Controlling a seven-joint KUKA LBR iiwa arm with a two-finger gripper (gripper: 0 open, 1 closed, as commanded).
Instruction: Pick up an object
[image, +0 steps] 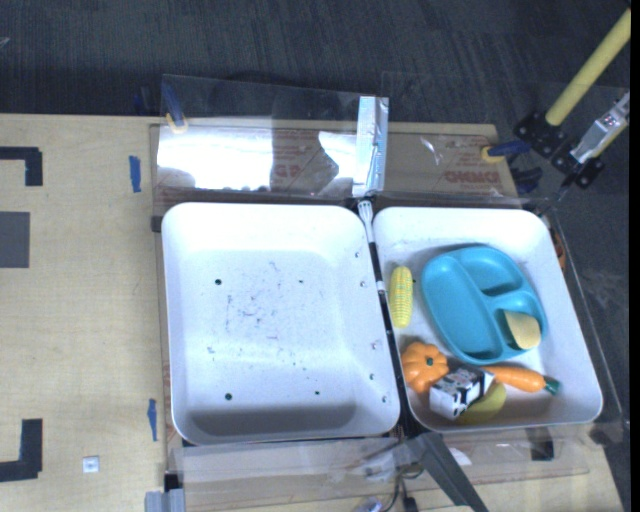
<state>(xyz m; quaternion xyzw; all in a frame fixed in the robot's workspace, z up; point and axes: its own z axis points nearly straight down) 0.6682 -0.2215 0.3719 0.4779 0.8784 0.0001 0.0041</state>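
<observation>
Right bin (450, 230): blue plate (470, 300), corn (401, 295) at its 9 o'clock; likely dropped loose.
Hand: open or closed, cannot tell.

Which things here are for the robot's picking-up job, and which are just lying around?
For the job: corn cob, blue plate, toy pumpkin, carrot, all in the right bin.
Just lying about: left bin, clear plastic sheet, wooden bench.

Right bin (460, 215) holds plate (470, 300); corn (401, 296) just left of it; pumpkin (423, 364), box (457, 389), carrot (515, 379) in front. Left bin (270, 320) alongside.
</observation>
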